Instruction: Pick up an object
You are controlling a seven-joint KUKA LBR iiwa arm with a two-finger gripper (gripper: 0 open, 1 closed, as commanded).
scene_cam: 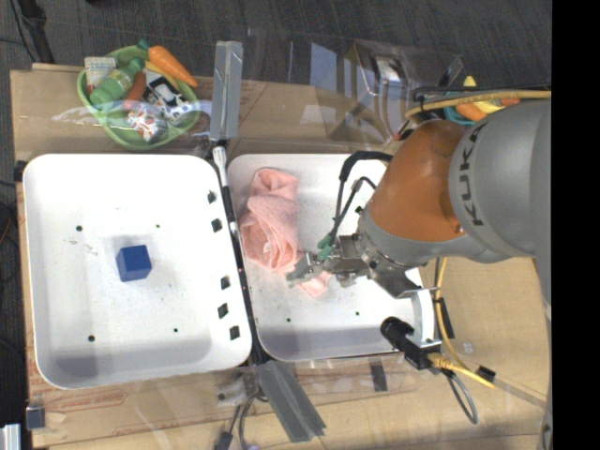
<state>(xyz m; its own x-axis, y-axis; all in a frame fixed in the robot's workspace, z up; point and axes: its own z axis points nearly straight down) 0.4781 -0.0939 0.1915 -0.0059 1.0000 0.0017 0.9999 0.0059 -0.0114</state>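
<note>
Soft, light pink cloth bunched along left wall of right bin, best pinched at a raised fold; gripper low beside it, opening impossible to tell.

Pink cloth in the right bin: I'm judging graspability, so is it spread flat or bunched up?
Bunched up. The pink cloth lies in a crumpled heap with folds along the right bin's left side.
</note>
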